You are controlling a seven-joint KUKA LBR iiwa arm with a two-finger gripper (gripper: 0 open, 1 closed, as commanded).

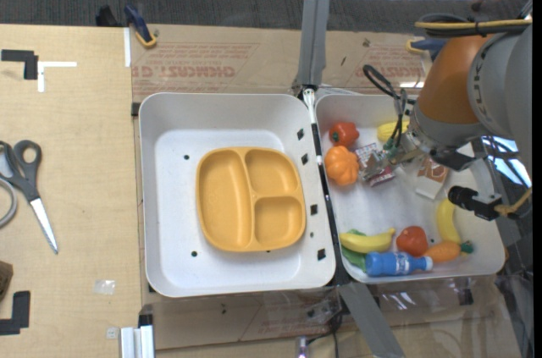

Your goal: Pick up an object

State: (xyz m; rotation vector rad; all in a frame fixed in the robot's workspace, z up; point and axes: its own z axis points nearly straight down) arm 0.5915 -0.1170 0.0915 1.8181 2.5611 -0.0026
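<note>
1. Nearest the camera, along the near wall of the right bin [491, 263], we saw a blue bottle [398, 265] lying on its side, with a yellow banana [367, 240] just behind it, something green at the bottle's left end, a red tomato [412, 239] and an orange carrot [443, 251] towards the near right corner.
2. Another banana [446, 219] stood by the right wall.
3. Against the left wall we noted an orange pumpkin [341, 165] and, behind it, a red pepper [343, 134].
4. We found the gripper [398, 146] low in the far half of that bin, beside a crumpled packet [374, 165] and a yellow item [390, 129]; we could not tell how its jaws stood, nor whether anything sat between them.
5. We saw a yellow divided plate [251, 198] in the middle of the left bin [161, 179].
6. Scissors [30, 187] lay at the bench's left edge.
</note>
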